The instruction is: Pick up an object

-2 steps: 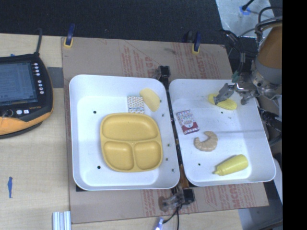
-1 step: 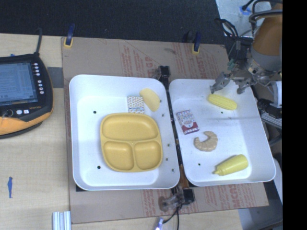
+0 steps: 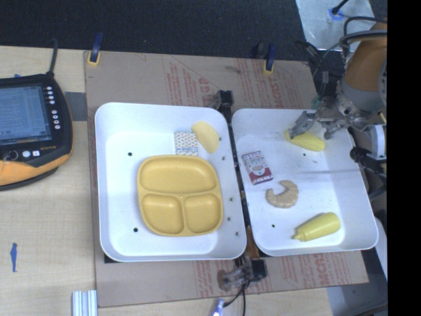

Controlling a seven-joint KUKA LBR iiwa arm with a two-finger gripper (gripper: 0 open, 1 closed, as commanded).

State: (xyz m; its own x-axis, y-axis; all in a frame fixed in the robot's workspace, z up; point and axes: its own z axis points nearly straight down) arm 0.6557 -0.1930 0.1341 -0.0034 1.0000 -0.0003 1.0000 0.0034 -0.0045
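Step in hand, by judgement: closing on a target in the right-hand shallow white plastic bin (image 3: pixel 368 232). To do it well, the grey two-finger gripper (image 3: pixel 320 125) should settle squarely over the piece, close across its narrow width, then lift straight up clear of the bin wall. Fingers appear spread open, nothing held between them. The small flat yellow wedge-shaped object (image 3: pixel 309 141) lies in the bin's upper part, directly beneath and just touching the fingertips

Small yellow wedge (image 3: pixel 309 141) lies flat in the right bin (image 3: pixel 348 236) — far corner.
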